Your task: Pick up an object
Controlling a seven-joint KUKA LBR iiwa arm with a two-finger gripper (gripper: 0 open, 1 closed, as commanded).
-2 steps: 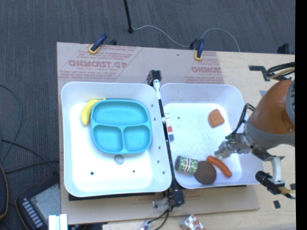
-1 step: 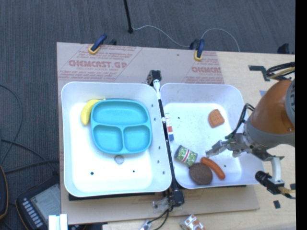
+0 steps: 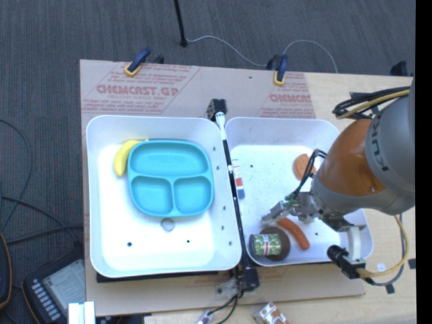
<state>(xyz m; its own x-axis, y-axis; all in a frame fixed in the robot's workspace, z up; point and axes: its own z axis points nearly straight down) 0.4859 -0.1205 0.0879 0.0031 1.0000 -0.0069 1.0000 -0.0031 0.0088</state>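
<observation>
Hovering low in the right bin [image 3: 270, 140], gripper [image 3: 291, 211] poised over the orange sausage [image 3: 297, 233] beside the jar [image 3: 268, 244]. Finger state impossible to tell. Likely lining up a grasp.

My wrist covers part of the orange object [image 3: 301, 165] behind the sausage [image 3: 295, 233]. The tray [image 3: 170, 178] hides the banana's [image 3: 123, 156] right side.

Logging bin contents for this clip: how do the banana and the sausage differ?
The banana is yellow and curved; the sausage is orange-red and straight. The banana lies in the left bin against the blue tray; the sausage lies in the right bin beside the can. Both are elongated toy foods.
</observation>
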